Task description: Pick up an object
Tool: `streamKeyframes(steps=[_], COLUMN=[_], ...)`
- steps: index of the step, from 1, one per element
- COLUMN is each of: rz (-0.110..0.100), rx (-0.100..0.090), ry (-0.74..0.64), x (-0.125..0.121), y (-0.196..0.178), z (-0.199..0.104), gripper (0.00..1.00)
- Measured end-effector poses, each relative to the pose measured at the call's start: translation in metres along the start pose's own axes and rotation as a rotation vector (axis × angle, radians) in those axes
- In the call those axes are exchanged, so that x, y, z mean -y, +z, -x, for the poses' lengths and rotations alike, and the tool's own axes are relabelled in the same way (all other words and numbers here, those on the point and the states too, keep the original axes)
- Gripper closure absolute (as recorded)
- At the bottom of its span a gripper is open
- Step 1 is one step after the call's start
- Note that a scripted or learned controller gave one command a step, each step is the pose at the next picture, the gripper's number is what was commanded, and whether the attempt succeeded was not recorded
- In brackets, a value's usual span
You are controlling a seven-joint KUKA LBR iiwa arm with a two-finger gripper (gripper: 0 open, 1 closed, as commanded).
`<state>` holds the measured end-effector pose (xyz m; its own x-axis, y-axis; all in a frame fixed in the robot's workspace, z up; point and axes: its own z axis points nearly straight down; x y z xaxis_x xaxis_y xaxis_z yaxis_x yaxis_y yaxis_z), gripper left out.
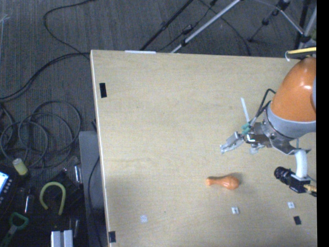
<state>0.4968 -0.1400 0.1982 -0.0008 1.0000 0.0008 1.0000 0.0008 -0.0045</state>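
Observation:
An orange, gourd-shaped object [223,182] lies on its side on the beige bench surface [164,138], toward the lower right. My gripper [227,145] hangs above the surface at the right, pointing left, on the grey arm with the orange band [295,99]. It is up and slightly right of the orange object, a short gap away, not touching it. Nothing shows between the gripper's tips.
Small flat markers lie on the surface: a black one [103,90] at the upper left, a white one [235,210] below the orange object, and a white [291,205] and a black one [297,220] at the lower right. Cables and tools lie on the floor left of the bench.

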Motion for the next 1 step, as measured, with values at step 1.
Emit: streamKeyframes(steps=[1], rz=[0.001], rx=[0.0], ry=[-0.069], x=[-0.056], y=[0.1153], z=[0.0205], gripper=[0.0])
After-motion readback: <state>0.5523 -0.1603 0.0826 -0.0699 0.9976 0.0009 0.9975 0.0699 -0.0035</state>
